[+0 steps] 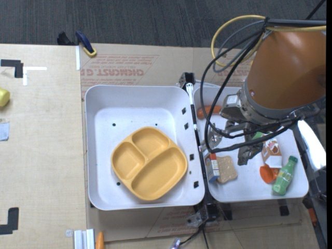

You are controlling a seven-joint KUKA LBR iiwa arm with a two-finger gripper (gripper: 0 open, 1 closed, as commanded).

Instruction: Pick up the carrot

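Starting at the far left, a yellow object (3, 97) sat at the counter (41, 165) edge. The left bin (96, 191) held a yellow divided plate (149, 163). In the right bin (244, 192), a slice of bread (226, 170) lay near the dividing wall, with a small carton (212, 170) touching it. The carrot (211, 109) showed as an orange sliver near the bin's far wall, partly hidden by cables. The arm (288, 66) hung over this bin; whether its tool (248, 152) was open or closed could not be told. A green bottle (285, 176) lay at the right, beside an orange piece (266, 174).
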